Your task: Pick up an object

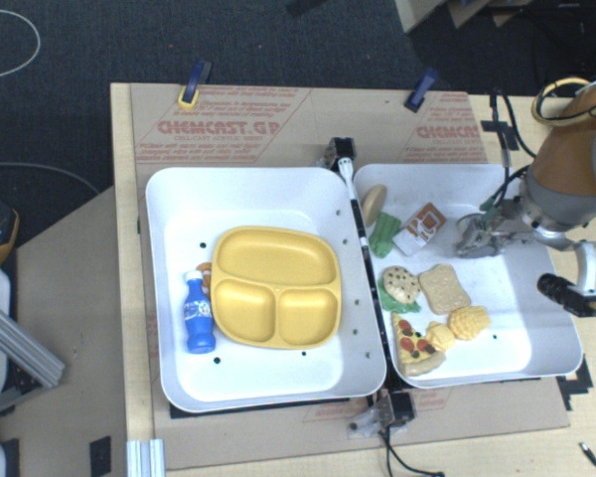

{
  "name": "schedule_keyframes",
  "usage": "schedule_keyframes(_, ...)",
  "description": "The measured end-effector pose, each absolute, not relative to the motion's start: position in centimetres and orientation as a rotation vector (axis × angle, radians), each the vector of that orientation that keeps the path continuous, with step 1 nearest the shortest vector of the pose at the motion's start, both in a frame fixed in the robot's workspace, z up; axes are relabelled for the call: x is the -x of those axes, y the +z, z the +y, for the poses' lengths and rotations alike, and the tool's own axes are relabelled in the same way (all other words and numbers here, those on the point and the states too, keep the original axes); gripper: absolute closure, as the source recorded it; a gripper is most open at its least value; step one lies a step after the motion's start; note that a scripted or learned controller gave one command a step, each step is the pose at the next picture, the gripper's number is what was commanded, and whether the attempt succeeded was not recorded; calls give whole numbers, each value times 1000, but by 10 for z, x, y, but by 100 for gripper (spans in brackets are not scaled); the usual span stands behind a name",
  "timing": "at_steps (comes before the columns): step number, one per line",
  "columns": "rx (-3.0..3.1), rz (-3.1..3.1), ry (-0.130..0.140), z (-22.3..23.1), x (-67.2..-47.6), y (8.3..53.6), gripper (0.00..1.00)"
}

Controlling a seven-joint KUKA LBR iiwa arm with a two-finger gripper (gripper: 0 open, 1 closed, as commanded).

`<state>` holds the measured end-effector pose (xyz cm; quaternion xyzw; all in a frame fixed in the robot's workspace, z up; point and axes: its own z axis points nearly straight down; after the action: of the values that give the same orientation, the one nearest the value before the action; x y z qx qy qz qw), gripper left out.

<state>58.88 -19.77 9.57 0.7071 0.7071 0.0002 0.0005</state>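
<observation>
I'm seeing the left bin (169, 266) at center-left holding a yellow divided plate (275, 286), with a blue bottle (199, 314) lying just beside the plate's left edge. Right bin (546, 351) is carrying the food toys: a green piece (385, 234) and a tan piece (373, 203) near its upper left, a small carton (420, 226) next to them, then a cookie (400, 284), cracker (444, 288), pizza slice (413, 348) and corn (467, 322) lower down. Pincer (474, 238) is sitting low at the bin's upper right, right of the carton, apart from it. Can't tell how wide it's standing; nothing visibly between the tips. Tabletop (278, 117) is showing behind both bins.
</observation>
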Motion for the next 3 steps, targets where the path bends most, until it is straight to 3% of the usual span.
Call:
schedule_keyframes(2, -2217, 2215, 4, -203, -585, 198, 100)
schedule_keyframes(3, -2217, 2218, 3, -203, -586, 227, 100)
